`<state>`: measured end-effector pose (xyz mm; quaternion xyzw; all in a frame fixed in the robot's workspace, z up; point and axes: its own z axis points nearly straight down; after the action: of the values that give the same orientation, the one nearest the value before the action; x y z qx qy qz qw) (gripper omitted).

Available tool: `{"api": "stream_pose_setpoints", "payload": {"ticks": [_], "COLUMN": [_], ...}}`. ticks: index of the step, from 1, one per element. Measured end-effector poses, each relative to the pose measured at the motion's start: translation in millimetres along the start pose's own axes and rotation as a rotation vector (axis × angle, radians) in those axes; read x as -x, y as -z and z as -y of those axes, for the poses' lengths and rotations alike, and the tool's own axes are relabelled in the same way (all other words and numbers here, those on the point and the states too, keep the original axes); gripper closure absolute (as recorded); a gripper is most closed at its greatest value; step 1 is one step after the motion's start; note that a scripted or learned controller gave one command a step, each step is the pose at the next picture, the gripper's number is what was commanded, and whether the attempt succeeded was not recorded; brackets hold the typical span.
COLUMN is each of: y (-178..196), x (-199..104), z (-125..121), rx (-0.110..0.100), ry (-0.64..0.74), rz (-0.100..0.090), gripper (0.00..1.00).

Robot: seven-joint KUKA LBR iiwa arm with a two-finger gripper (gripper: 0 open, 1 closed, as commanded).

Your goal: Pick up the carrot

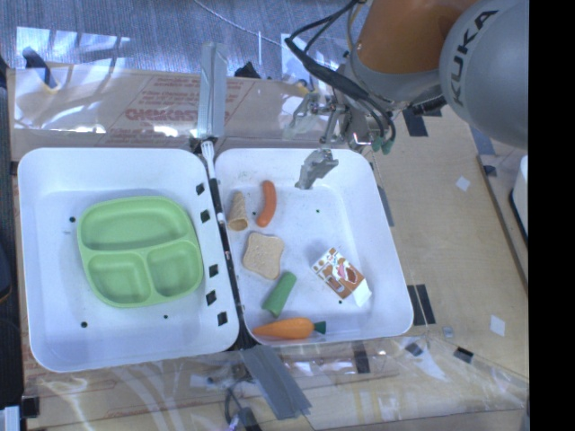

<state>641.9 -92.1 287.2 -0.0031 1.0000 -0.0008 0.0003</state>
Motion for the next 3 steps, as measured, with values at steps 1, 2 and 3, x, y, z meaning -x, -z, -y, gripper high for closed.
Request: {"api": "stream_pose_setpoints", "payload": {"ticks": [1, 2, 3], "y": [-131.0, -191.9, -180.7], "x": [-59.0, -62.8, -61.1], "z": [8.5, -0.4, -2.3], "rx": [0.004, 0.0, 0.0], "ry": [0.397, 0.363, 0.369], "rz": [-0.005, 0.007, 0.01], "gripper": [0.0, 0.0, 1.0]}}
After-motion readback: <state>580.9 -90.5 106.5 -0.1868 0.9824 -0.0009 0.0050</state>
